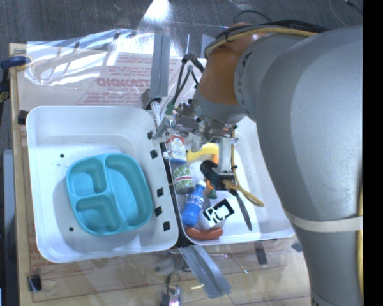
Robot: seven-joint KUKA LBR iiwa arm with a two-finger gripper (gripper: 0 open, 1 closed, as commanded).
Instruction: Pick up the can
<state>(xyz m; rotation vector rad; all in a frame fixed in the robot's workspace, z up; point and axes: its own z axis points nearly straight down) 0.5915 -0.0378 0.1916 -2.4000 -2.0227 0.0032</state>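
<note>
Left bin (45,171): one blue divided tray (108,193), lying flat at centre. Right bin (268,225): cluttered pile along its 9 o'clock wall, the can (182,177) among it, blue bottle (193,209) just at the can's 6 o'clock; gripper (198,129) near the can's 12 o'clock, finger state cannot be told

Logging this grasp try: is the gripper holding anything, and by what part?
Cannot be told. The gripper is down in the right bin among the clutter, beside the can, and nothing is seen between its fingers.
</note>
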